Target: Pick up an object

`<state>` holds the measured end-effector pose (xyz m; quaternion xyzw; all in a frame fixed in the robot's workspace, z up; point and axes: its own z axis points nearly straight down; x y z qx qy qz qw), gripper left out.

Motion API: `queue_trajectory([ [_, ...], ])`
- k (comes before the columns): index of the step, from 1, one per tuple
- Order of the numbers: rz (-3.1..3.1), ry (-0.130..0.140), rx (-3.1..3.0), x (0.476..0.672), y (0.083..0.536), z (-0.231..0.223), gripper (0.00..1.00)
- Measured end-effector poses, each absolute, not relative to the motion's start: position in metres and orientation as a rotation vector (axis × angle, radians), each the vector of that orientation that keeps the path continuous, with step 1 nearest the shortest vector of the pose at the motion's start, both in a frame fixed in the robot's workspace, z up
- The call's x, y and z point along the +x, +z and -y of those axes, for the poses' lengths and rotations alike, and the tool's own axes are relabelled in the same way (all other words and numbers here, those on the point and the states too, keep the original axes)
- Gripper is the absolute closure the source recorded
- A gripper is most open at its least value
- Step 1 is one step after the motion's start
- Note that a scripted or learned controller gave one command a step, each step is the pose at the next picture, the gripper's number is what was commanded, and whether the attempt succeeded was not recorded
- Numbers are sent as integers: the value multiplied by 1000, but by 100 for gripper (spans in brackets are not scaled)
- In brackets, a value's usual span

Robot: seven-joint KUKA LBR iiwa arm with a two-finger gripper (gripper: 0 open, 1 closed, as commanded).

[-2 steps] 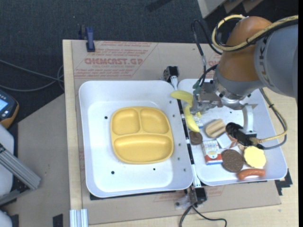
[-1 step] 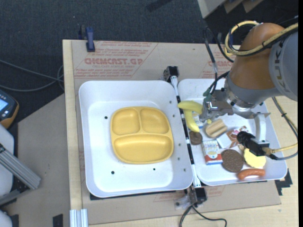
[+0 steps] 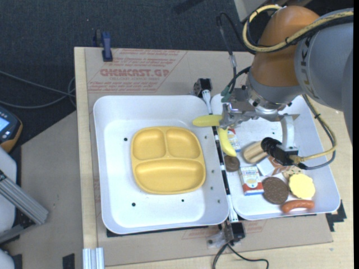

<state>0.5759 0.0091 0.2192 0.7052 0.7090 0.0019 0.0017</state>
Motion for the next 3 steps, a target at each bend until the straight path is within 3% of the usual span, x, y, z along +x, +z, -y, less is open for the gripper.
queue_trajectory([
  [1,-2215,3,2220,645,183,38,100],
  [2,-2220,-4,2226,605,195,52,100],
  [3,-2222,-3,2223,607,195,51,0],
])
